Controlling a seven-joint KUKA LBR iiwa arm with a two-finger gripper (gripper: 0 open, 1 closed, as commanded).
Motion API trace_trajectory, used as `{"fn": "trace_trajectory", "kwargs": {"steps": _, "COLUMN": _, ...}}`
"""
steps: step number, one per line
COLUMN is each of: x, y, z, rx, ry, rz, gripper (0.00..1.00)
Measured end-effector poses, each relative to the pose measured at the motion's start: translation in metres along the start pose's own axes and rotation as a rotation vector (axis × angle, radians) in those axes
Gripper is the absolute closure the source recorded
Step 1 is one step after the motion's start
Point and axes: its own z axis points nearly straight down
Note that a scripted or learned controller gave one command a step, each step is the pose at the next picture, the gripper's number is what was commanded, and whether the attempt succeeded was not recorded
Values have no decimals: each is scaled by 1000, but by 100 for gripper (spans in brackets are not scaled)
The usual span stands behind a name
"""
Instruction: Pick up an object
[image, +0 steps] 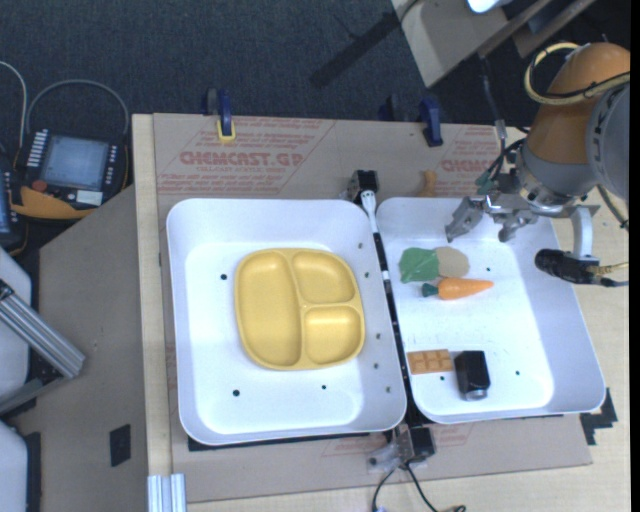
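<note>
The right bin (540, 330) holds a toy carrot (464, 289), a green leaf piece (419, 264) with a beige round piece (453, 262) beside it, a brown waffle block (429, 362) and a black block (472, 372). My gripper (487, 222) hangs over the bin's far edge, above and slightly right of the leaf and carrot. Its two fingers are spread apart, with nothing between them.
The left bin (200, 330) carries a yellow divided plate (299, 306). Black clips (365, 186) sit on the ridge between the bins. A tablet device (72, 165) lies off the bench at far left. Blue clamps (225, 118) hold the board's far edge.
</note>
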Motion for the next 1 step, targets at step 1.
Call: {"fn": "trace_trajectory", "kwargs": {"steps": 1, "x": -5, "y": -10, "z": 52, "rx": 1, "ry": 0, "rz": 1, "gripper": 0}}
